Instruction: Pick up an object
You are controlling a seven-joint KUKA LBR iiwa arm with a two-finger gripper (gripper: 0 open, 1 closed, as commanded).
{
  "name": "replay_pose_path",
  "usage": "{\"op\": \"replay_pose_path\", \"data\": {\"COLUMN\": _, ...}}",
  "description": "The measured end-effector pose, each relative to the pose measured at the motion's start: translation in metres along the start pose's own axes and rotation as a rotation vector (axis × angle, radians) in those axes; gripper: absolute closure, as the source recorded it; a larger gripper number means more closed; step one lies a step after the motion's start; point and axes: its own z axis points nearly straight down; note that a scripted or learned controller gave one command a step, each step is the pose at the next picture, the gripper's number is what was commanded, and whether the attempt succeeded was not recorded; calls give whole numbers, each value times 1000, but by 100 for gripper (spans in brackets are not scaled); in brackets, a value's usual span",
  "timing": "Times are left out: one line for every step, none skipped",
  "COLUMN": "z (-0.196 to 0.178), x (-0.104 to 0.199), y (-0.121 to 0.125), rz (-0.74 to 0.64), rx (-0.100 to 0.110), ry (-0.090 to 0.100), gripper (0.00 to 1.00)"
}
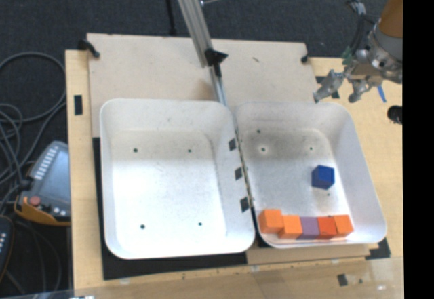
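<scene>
A blue cube (323,177) lies in the right bin (352,129), right of its middle. Along that bin's near wall runs a row of blocks: an orange block (272,220), a second orange one (292,225), a purple block (310,226), and two more orange blocks (335,225). My gripper (342,90) hangs at the upper right, above the bin's far right corner and well away from the blocks. Its two fingers are spread apart with nothing between them.
The left bin (108,155) stands beside the right one. A slanted aluminium post (193,13) rises from the bench behind the bins' shared edge. Cables and a pendant (47,179) lie on the floor at the left.
</scene>
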Motion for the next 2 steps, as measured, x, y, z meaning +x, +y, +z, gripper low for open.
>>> {"op": "replay_pose_path", "data": {"z": 147, "x": 2, "y": -41, "rz": 9, "rx": 5, "ry": 2, "gripper": 0}}
{"op": "replay_pose_path", "data": {"z": 167, "x": 13, "y": -88, "rz": 10, "rx": -1, "ry": 1, "gripper": 0}}
